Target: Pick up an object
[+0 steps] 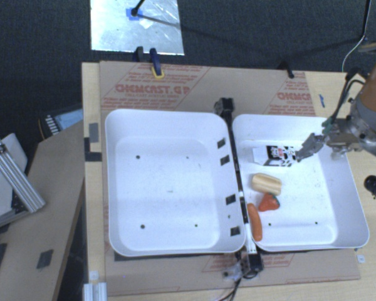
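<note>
"CHEMCAST GP" prints the board (153, 88) at twelve o'clock. The gripper (299, 155) touches a black-and-white card (274, 154), print illegible; jaw state unclear. A tan roll (266, 183) lies at six.

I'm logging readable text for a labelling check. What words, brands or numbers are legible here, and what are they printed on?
"CHEMCAST GP": red print on the brown board under the bins, upper left.
The same red print at the board's upper right: too blurred to read for sure.
Black-and-white card in the right bin: markings too small to read.
</note>
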Controlling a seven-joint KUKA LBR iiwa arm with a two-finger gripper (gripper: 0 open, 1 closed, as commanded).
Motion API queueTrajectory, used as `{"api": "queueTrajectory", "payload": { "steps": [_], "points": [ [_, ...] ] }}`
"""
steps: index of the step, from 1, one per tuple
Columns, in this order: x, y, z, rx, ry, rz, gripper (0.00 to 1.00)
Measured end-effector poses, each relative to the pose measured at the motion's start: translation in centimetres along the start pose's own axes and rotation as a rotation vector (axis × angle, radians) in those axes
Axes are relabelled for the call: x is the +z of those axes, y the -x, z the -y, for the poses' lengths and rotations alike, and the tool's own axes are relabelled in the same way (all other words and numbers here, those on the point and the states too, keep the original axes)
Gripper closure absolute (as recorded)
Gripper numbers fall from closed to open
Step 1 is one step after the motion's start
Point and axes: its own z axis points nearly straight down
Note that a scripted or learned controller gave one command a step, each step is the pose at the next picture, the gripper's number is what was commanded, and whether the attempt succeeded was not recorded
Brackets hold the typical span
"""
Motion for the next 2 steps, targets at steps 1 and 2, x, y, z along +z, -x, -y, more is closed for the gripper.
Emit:
{"api": "queueTrajectory", "payload": {
  "steps": [1,2],
  "points": [
    [7.8,-11.0,1.7,-0.011,-0.007,-0.005,0.0],
    [2.8,-7.5,5.2,0.005,0.003,0.001,0.0]
  ]
}}
